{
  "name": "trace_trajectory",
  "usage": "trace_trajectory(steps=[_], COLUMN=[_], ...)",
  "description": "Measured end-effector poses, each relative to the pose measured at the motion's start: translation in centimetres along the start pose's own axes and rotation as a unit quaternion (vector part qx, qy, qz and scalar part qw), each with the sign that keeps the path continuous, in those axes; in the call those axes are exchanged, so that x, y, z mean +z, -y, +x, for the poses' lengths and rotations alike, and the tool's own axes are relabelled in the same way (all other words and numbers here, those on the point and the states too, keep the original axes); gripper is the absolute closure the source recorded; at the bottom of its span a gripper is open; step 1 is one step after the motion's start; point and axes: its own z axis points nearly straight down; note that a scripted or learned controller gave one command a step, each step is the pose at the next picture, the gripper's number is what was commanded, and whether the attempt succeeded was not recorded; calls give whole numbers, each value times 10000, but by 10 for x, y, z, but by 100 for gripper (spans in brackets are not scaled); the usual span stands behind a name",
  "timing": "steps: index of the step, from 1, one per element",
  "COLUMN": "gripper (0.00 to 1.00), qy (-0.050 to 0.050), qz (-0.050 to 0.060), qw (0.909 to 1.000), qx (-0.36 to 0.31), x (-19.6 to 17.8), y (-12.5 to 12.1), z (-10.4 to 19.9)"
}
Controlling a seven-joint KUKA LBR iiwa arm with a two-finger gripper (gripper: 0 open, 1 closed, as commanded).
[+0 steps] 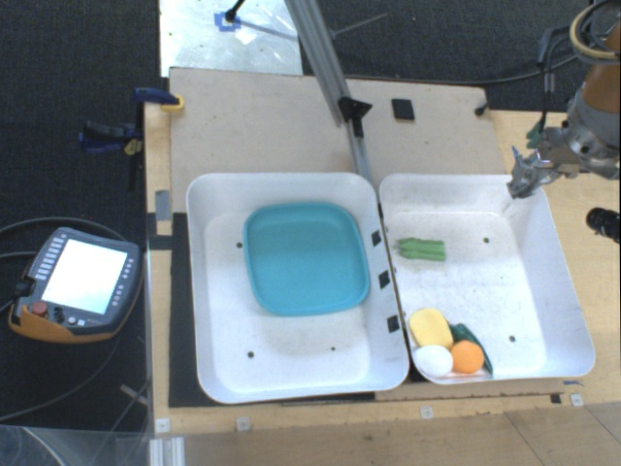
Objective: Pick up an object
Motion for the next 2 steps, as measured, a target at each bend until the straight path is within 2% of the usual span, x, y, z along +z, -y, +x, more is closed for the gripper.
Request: trace_trajectory(steps=[1,2], gripper=[100,100], qy=[-11,-10], qz=[19,24], qw=[10000,10000], qx=[-18,-12], x=[4,7], y=[18,42], z=[59,98])
